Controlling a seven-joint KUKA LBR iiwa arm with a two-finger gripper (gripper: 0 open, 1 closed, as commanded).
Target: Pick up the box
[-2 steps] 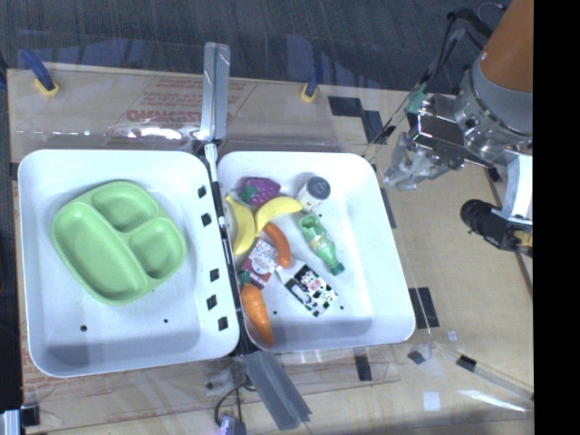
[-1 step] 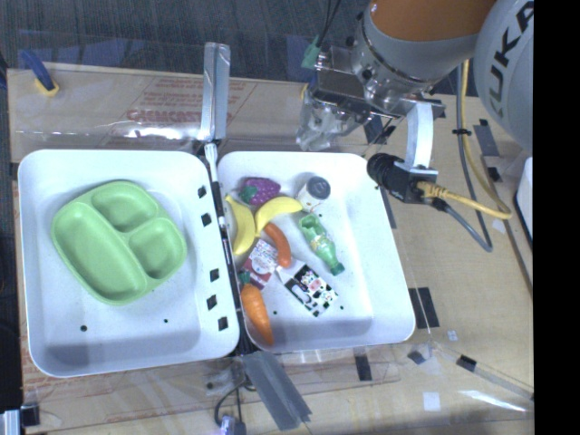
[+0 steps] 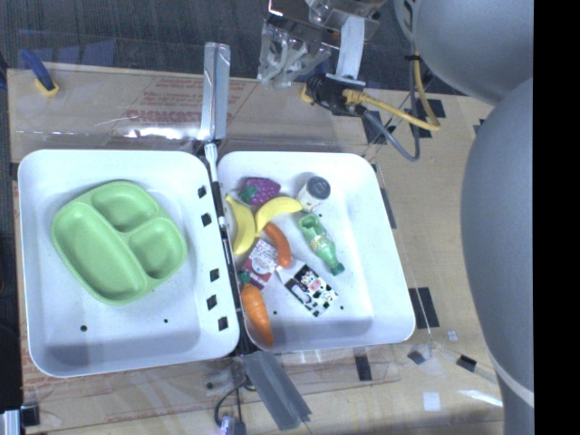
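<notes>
At 12 o'clock, above the bins: pincer (image 3: 288,62), grip state cannot be told
Box (image 3: 313,290): black-and-white, right bin (image 3: 385,279), 5 o'clock of the bananas (image 3: 258,220)
Left bin (image 3: 54,333): green plate (image 3: 118,239)

Gripper (image 3: 288,62) raised, pointing down, seemingly unloaded.

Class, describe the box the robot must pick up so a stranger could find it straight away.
Start at the right-hand white bin, the one holding the toy food. Look toward its near edge, below the green bottle. The box lies there, small and flat, the only item patterned in black and white patches.
</notes>
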